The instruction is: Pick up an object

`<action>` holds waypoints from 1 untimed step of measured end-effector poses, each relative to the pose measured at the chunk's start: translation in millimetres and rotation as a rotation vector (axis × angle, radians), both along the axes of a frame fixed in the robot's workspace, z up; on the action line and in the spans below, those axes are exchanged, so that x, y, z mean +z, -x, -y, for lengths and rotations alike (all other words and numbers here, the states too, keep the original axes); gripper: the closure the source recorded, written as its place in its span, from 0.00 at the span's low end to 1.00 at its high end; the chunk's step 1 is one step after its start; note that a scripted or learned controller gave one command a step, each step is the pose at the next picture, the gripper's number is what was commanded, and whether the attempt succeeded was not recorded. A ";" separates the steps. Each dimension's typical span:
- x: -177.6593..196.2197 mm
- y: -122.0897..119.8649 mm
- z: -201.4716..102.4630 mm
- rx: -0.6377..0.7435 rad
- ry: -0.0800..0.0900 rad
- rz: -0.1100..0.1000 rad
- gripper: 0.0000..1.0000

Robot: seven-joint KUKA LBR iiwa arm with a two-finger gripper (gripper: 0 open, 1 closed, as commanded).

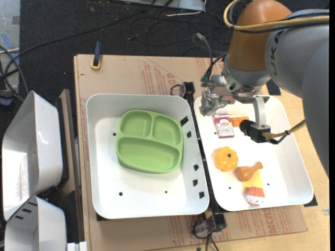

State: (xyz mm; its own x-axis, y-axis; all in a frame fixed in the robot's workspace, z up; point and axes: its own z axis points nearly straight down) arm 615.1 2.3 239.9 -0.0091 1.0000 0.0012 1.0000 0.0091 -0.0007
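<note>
Pink box lies in the right bin, just under our gripper | we cannot tell its state | pumpkin and drumstick wait farther below, easy to reach.

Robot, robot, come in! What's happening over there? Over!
Gripper low over right bin's top-left corner, nothing seen held. Small pink-and-white box just below it; pumpkin toy, drumstick toy further down. Green divided plate in left bin, out of the way.
</note>
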 end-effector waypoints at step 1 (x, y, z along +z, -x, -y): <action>-0.1 0.1 -58.2 0.001 0.000 -0.001 1.00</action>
